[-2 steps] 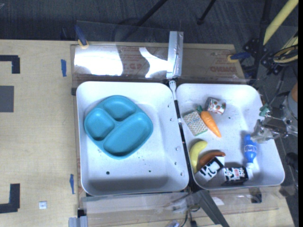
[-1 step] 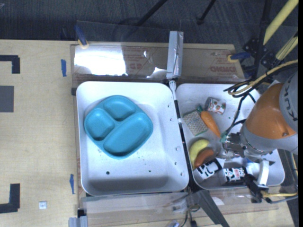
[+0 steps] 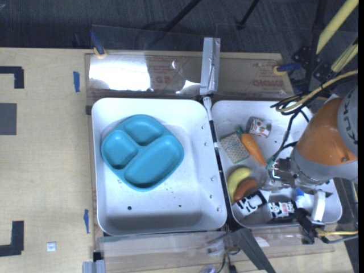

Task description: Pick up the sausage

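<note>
Here, one carrot (image 3: 253,148), one blue plate (image 3: 142,151) (three compartments)

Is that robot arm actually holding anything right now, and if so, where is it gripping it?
It cannot be told. The end effector sits low in the right bin, beside the brownish sausage, but the wrist blocks the view of any hold.

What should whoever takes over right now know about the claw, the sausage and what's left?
Claw: low in the right bin, just right of the sausage; whether it is open is unreadable, and nothing is seen held in it.
Sausage: lies in the right bin, against the yellow fruit, not lifted.
Done: nothing confirmed.
Left: grasp the sausage and lift it.
</note>
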Available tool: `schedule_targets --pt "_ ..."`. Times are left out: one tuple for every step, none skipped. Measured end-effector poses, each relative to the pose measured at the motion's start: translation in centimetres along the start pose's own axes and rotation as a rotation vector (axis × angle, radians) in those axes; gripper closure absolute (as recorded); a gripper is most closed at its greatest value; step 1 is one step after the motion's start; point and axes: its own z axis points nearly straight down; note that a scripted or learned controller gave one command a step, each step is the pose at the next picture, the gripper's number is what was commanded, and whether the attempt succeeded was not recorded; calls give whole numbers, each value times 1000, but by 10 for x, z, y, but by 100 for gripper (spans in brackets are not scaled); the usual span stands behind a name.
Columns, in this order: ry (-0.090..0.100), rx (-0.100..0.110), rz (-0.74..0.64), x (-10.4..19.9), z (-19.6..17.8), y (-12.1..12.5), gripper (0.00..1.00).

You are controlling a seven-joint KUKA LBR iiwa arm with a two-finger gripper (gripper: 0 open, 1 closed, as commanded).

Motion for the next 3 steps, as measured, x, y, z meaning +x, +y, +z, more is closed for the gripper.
schedule_targets --pt "-3 8 56 34 -88 -9 100" --pt "-3 3 -211 42 -122 -10 100" --pt "-1 9 -269 76 -88 -19 100"
